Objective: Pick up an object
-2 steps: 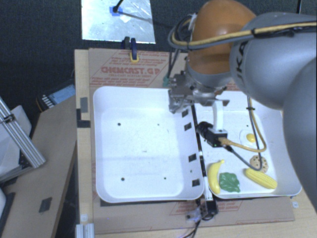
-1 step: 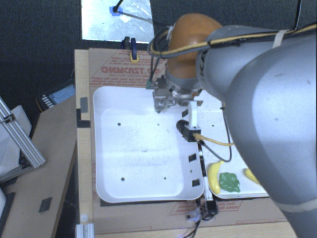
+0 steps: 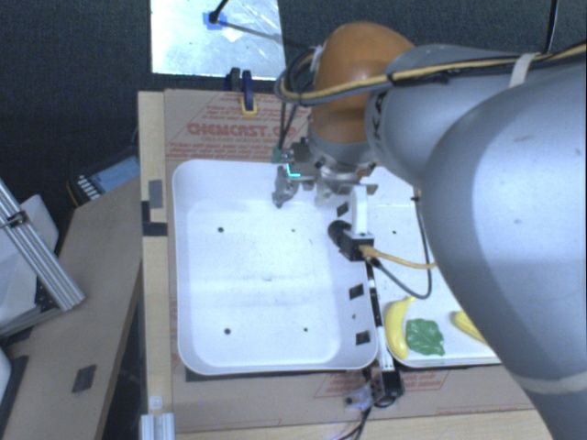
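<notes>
A large grey robot arm with an orange band (image 3: pixel 353 62) reaches in from the right over two shallow white plastic bins. The left white bin (image 3: pixel 197 246) lies bare beneath the wrist. The right white bin (image 3: pixel 408 236) is mostly hidden by the arm; at its near end rest a curved yellow banana-shaped object (image 3: pixel 396 330), a small green lumpy object (image 3: pixel 425 336) touching it, and part of another yellow piece (image 3: pixel 466 325).

The pickup looks not yet done: nothing is seen lifted, and the objects lie well apart from the tool.

The two-finger gripper (image 3: pixel 286 191) hangs over the far edge of the left bin. Nothing is visible in it, and how far it stands apart cannot be told.
</notes>
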Motion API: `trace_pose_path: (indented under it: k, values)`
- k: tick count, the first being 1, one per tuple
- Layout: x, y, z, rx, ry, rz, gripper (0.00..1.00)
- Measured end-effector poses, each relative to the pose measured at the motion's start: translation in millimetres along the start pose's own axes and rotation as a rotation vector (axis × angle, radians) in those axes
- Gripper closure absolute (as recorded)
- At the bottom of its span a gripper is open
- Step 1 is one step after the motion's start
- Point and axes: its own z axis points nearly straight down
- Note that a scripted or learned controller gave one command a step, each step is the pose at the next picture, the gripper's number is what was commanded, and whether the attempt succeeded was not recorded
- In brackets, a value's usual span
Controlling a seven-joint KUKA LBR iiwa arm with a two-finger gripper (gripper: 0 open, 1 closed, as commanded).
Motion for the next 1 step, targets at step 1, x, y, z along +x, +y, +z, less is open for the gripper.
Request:
trace_pose_path:
  k: [1]
  values:
    - [-0.1,0.8,-10.8,-0.001,0.001,-0.001,1.00]
